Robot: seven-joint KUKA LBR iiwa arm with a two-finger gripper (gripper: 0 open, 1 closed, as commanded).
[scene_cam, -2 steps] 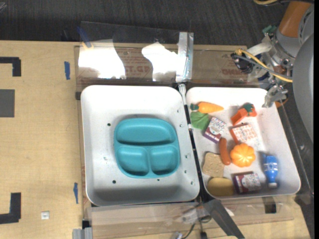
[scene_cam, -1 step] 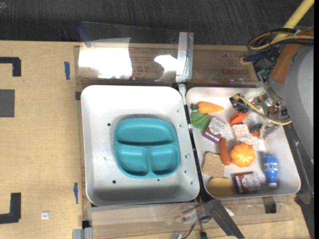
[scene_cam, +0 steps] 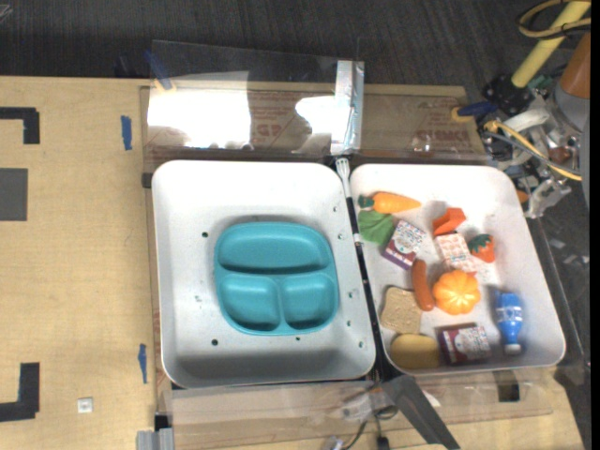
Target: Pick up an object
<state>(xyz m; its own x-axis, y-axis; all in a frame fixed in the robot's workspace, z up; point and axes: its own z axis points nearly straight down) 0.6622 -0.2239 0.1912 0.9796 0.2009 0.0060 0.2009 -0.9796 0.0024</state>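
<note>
A: Starting far left of the jaws. The tan tabletop point(scene_cam: 75, 251) is showing black corner marks and bits of blue tape.

B: Next in?

A: The left bin point(scene_cam: 178, 195) is sitting well to the left of and below the jaws' end of the arm. A teal divided plate point(scene_cam: 277, 275) is lying flat in its middle.

B: And the right bin point(scene_cam: 539, 279)?

A: It is touching the left bin along its inner edge, just below and left of the jaws, and it is holding all the toy food. A carrot point(scene_cam: 394, 201) is lying along the back, with a green leaf piece point(scene_cam: 377, 225) beside it. A bread slice point(scene_cam: 402, 309) and a tan potato point(scene_cam: 414, 348) are sitting at the front left. A red sausage point(scene_cam: 423, 284) is leaning against an orange fruit point(scene_cam: 457, 291). A dark red box point(scene_cam: 464, 342) and a blue bottle point(scene_cam: 509, 319) are lying at the front right, farthest below the jaws.

B: The arm point(scene_cam: 567, 82) itself?

A: It is hanging at the upper right corner, off the bin's back corner, wrapped in cables and a yellow hose point(scene_cam: 544, 45).

B: Jaws open or closed?

A: Cannot tell; the tangle is hiding them. Every object is lying in the bin.
</note>
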